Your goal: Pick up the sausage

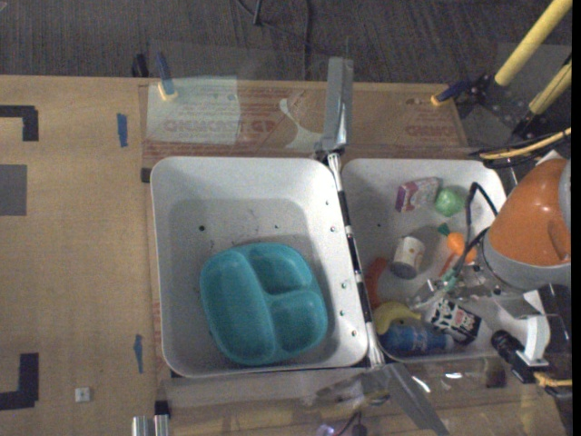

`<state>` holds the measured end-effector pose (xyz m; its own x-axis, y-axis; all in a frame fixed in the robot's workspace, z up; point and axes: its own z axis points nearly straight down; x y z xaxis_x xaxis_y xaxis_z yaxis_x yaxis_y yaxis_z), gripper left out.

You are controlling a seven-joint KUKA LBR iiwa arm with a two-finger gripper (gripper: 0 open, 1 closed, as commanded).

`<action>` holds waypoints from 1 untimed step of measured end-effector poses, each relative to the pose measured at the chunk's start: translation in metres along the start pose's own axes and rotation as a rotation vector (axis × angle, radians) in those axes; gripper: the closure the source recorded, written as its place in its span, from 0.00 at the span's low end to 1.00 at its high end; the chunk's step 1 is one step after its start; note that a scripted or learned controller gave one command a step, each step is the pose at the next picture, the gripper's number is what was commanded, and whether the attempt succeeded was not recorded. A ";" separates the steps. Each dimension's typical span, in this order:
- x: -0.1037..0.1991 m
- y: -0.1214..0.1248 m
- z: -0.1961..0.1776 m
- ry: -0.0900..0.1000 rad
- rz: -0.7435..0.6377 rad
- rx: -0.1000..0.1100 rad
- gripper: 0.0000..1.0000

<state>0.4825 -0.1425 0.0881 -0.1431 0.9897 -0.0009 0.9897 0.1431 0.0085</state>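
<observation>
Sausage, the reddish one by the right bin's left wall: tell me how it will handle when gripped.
The reddish elongated sausage looks rounded and smooth, so it will probably roll or slip if pinched off-centre. It lies against the white right bin wall, which likely blocks a sideways push.

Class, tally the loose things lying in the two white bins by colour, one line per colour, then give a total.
Teal: 1, the divided tray
Green: 1, the ball
Yellow: 1, the banana
Blue: 1, the bottle
Orange-red: 2, the sausage and the carrot
White or mixed: 3, the cup, the pink-and-white carton, the black-and-white carton
Total: 9
</observation>
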 end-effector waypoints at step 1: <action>-0.018 0.110 0.002 -0.004 0.364 0.004 0.00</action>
<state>0.5940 -0.1448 0.0870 0.2185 0.9758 -0.0020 0.9758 -0.2185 0.0051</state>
